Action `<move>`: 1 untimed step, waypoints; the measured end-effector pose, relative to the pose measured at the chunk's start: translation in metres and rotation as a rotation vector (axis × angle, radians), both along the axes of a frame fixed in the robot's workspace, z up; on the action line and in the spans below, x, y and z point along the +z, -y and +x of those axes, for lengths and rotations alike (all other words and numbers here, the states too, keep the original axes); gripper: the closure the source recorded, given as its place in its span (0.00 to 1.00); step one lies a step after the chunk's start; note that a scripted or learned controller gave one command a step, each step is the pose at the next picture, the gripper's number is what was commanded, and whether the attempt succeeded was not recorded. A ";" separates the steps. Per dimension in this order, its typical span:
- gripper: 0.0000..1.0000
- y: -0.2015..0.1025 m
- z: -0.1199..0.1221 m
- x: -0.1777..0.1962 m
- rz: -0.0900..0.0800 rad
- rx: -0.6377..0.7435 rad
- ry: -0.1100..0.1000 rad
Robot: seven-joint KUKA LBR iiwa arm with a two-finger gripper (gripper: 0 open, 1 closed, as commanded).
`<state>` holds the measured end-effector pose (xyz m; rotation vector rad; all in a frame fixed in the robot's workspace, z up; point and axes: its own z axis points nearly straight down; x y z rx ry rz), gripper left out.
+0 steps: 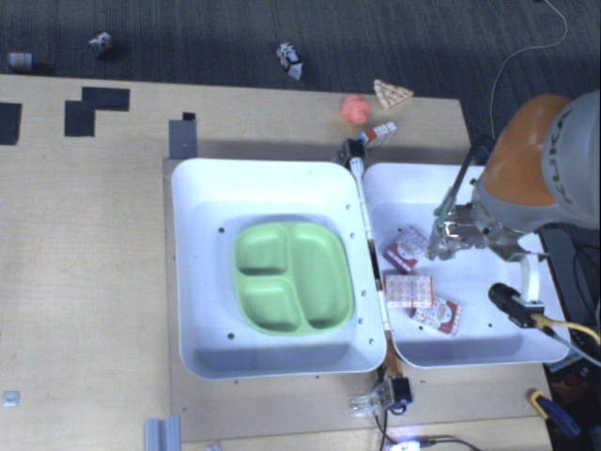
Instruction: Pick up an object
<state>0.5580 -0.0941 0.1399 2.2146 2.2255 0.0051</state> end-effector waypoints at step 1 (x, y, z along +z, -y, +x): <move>1.00 0.104 0.036 0.018 -0.003 -0.002 0.000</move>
